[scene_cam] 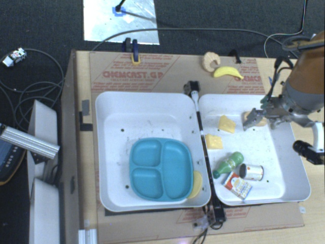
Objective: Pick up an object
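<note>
Nearest the camera, in the right bin (299, 187): a small carton (238, 185), a can (252, 172) and a green bottle (228, 164). Farther back lie two yellow wedges (214, 142), (227, 124). The gripper (258, 117) hangs low at the bin's far side, a tan object (252, 117) at its tip; grip state cannot be told. Advisable: confirm the object is seated between the fingers before lifting straight up.

Cardboard bench top (152, 67) with red printed lettering. At 12 o'clock, a blue-and-yellow clamp (133, 50) sits on its far edge. At 1 o'clock lies a banana (227, 72), just beside a tan ring-shaped piece (210, 60). At 11 o'clock, on the dark floor, a silver sheet (119, 14).
</note>
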`<act>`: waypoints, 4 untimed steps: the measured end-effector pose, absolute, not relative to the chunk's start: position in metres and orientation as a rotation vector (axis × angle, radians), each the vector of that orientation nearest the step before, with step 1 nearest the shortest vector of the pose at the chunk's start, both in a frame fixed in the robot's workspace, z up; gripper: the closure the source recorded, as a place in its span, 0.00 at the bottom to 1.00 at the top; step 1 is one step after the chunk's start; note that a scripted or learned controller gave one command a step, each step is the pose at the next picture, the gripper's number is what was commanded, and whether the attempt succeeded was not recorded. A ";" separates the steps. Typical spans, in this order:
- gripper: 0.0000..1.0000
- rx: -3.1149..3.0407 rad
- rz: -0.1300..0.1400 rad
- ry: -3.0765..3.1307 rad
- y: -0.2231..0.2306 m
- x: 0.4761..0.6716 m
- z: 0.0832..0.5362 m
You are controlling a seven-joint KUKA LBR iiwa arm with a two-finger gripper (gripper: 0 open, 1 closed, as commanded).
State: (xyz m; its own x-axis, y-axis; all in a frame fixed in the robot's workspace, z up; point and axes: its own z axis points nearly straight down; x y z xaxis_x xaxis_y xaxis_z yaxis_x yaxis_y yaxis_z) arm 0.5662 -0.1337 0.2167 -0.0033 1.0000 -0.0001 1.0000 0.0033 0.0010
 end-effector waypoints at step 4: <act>1.00 2.215 0.006 2.224 -0.042 0.559 0.185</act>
